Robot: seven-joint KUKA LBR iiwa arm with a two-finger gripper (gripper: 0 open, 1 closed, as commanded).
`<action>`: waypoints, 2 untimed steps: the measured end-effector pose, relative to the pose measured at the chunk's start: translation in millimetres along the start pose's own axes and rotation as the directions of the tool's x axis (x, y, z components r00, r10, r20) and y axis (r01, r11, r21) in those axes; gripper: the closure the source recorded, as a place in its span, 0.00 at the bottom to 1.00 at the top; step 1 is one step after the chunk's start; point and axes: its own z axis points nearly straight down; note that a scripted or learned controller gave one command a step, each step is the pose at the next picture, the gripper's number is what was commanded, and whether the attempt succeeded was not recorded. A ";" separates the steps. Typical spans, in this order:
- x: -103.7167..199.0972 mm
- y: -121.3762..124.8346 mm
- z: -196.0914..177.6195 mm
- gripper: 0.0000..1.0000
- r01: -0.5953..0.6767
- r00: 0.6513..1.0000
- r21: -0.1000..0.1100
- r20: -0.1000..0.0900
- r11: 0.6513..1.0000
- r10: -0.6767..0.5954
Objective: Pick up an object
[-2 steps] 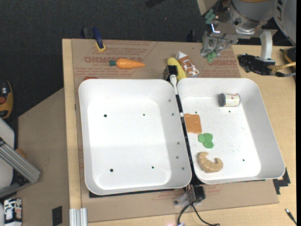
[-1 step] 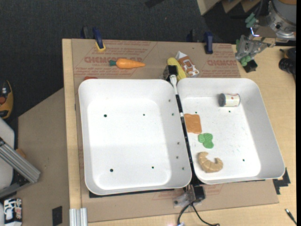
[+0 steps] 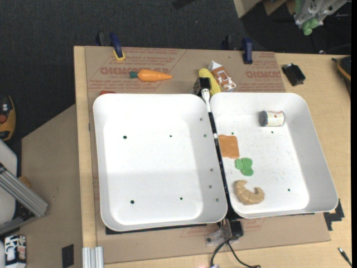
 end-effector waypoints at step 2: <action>41.9 -148.6 -6.6 1.00 -0.006 1.000 0.023 -0.002 1.000 0.006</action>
